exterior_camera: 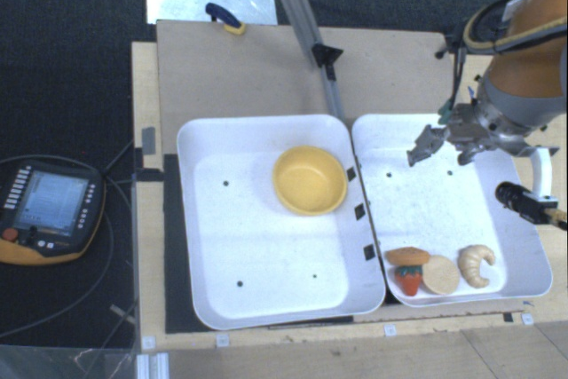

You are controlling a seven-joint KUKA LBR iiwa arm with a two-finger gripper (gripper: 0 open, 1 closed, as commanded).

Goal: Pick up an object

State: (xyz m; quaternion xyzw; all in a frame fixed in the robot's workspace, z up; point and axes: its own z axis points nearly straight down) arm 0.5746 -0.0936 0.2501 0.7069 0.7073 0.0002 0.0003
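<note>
Two bins: arm [532, 58] cut off at three o'clock. Gripper [446, 149] hovers over right bin [444, 191], fingers apart, holding nothing; croissant [477, 264] at five o'clock.

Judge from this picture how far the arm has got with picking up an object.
Nothing looks done: the yellow bowl sits in the left bin, and the croissant, round biscuit and red-orange toy lie along the right bin's near edge. The gripper hangs above that bin with nothing between its fingers. Descending, grasping and lifting remain.
</note>
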